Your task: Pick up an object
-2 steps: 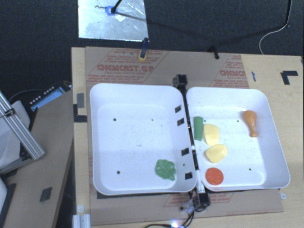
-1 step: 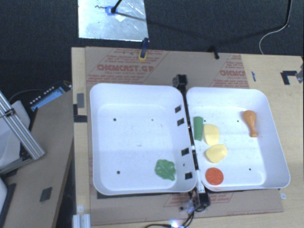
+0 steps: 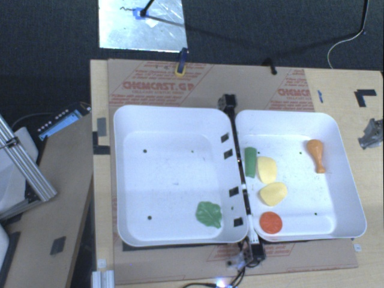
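Orange drumstick [image 3: 316, 155] lies toward the far right corner of the right bin [image 3: 347, 182], in plain sight. The gripper [image 3: 372, 134] sits just past that bin's right rim, cut off by the frame edge. Whether it's open or closed, I can't tell.

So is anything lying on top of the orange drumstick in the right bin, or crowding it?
Nothing visible does. The orange drumstick lies alone near the right bin's far right side, with bare floor around it. The yellow pieces and the green stick sit apart to its left.
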Controlling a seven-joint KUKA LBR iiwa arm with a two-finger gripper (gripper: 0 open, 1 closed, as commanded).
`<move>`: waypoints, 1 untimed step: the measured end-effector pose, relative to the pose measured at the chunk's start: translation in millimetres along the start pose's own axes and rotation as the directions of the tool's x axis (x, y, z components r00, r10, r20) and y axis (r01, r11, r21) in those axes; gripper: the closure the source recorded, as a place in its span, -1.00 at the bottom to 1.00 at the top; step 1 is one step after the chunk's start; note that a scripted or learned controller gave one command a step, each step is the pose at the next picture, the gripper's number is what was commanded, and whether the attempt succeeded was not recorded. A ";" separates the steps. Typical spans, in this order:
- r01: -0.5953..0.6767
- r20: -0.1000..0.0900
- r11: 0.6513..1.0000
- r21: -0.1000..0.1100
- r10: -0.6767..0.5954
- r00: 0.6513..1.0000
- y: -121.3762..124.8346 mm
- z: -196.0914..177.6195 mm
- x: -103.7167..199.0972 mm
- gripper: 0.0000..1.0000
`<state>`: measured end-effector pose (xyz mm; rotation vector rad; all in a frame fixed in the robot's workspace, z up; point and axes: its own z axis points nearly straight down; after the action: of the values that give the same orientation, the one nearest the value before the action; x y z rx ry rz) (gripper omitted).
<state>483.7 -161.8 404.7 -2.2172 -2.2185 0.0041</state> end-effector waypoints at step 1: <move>0.004 0.008 1.000 -0.025 -0.004 1.000 2.3 -139.0 -2.9 1.00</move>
<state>486.8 -164.9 543.6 -2.2287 -2.2394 -0.0150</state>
